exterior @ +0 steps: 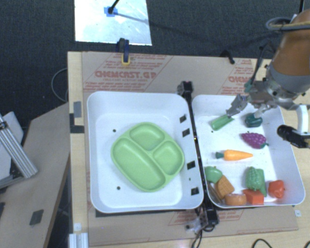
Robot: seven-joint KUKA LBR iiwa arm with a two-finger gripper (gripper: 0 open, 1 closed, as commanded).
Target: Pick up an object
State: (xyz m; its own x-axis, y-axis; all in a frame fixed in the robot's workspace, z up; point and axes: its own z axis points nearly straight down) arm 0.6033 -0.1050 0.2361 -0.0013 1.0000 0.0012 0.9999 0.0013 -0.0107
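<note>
Two white bins share your bench; the left bin (pixel 101 154) holds a green three-compartment plate (pixel 147 156). In the right bin (pixel 292 177), your gripper (pixel 246 103) hangs with jaws spread, gripping nothing. A green toy cucumber (pixel 220 121) lies at its seven o'clock, near the far rim, with bare floor around it. An orange carrot (pixel 235 155) lies at six.

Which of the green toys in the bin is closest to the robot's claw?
The dark green toy at the right bin's far end sits right under the gripper. The long light green one lies to its left, the others down at the near end.
</note>
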